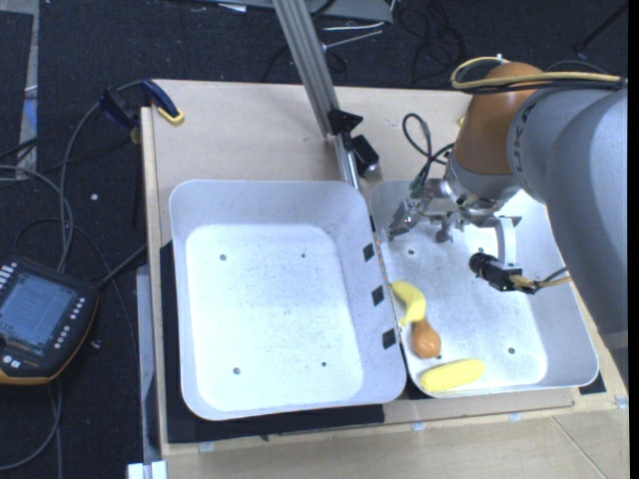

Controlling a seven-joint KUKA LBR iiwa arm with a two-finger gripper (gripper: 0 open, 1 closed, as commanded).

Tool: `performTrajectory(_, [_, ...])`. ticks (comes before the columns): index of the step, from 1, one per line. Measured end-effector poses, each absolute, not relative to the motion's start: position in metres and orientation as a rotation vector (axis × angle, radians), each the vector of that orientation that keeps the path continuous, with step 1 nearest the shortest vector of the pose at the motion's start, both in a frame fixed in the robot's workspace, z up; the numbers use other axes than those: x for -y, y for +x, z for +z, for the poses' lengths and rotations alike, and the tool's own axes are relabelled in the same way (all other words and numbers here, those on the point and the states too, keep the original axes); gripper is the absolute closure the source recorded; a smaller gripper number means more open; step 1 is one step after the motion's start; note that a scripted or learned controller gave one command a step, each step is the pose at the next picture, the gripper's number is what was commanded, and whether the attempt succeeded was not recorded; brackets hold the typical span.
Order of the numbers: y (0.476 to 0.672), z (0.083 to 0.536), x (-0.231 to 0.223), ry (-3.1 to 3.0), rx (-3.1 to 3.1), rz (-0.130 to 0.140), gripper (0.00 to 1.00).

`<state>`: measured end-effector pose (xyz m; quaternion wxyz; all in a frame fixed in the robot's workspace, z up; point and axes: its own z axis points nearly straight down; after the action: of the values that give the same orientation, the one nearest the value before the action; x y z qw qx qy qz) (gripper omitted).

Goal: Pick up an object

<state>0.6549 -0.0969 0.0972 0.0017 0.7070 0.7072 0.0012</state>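
Currently: gripper [424, 223] over rear of right bin [544, 257] | jaws – appear spread, nothing between them | targets: yellow banana-shaped piece [408, 300], orange ball [426, 341], yellow oblong [452, 374] | all toward the bin's front-left corner, apart from the jaws | oblong's long axis runs roughly along the front wall – judged nearest pick is the banana piece

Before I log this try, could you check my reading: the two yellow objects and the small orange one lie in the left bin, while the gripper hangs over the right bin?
Not quite: the camera view shows the yellow objects and the orange one in the right bin, near its left wall, not in the left bin. The gripper does hang over the right bin.
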Motion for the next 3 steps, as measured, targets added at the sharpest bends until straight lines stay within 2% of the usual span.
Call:
performTrajectory(1, [0.654,0.106,0.097,2.221,-2.221,0.001,1.00])
performTrajectory(2, [0.657,0.167,0.103,2.219,-2.218,0.004,1.00])
performTrajectory(3, [0.650,0.226,0.104,2.218,-2.219,0.005,1.00])
